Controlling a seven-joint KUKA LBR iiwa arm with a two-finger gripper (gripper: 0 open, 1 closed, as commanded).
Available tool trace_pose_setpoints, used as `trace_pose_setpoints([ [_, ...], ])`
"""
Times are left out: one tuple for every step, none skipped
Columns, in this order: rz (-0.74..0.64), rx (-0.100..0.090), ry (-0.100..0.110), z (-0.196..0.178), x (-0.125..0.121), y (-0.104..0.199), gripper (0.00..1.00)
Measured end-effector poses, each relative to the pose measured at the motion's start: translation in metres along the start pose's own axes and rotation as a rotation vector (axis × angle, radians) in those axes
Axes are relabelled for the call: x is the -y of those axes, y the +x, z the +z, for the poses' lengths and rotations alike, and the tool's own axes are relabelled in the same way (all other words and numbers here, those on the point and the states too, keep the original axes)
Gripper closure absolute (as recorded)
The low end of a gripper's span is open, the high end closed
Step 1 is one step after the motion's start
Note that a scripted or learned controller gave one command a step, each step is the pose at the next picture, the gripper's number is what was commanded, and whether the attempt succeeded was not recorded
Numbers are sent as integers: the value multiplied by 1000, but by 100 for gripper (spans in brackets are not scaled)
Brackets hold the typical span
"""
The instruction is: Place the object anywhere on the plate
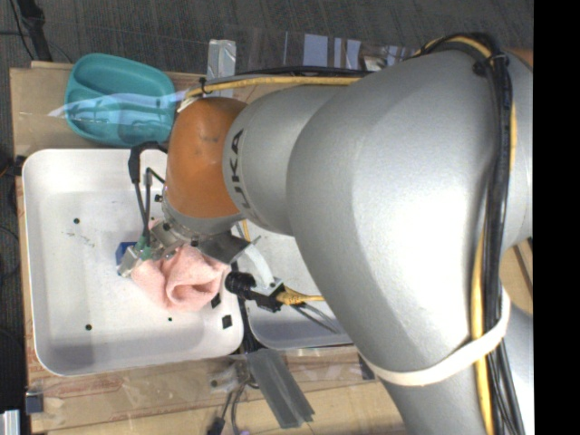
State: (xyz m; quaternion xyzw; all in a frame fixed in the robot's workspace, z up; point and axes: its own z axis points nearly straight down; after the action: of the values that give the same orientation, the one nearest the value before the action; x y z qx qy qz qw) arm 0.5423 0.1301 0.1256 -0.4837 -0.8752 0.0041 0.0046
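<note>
Nearest the camera, the grey arm point(399, 198) covered most of the bench, its orange band point(204, 157) hanging over the left bin point(54, 243), the landmark used below. The gripper point(145, 252) reached down near the middle of that bin's floor, beside a small blue-and-green item point(127, 256) that could not be identified. Whether the gripper was apart, together, or clamped on anything could not be told, because the wrist hid it. A pink cloth-like object point(186, 279), presumably the object to be placed, lay crumpled on the floor of the left bin, touching or directly below the wrist and toward the bin's right wall. A teal object point(118, 98) rested outside the left bin, beyond its far rim. To the right of the left bin, a pale rounded surface point(290, 333) showed beneath the arm; it may have been the plate or the 2nd bin, and the 2 could not be separated.

Risks judged from this moment: 1, a soft cloth could slip or be caught by only a fold, so a lift might leave it in the left bin. 2, a dangling edge could snag on the left bin's right wall during transfer. 3, the small item beside the gripper could be pinched along with the cloth. 4, the hidden target made a missed release likely.
</note>
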Motion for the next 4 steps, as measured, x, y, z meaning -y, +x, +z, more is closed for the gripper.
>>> trace_pose_setpoints([
  [-8,-10,20,-5,3,3,100],
  [-182,5,-8,-64,2,-58,100],
  [-287,7,-44,7,-26,25,100],
  [-120,5,-8,-81,42,33,100],
])
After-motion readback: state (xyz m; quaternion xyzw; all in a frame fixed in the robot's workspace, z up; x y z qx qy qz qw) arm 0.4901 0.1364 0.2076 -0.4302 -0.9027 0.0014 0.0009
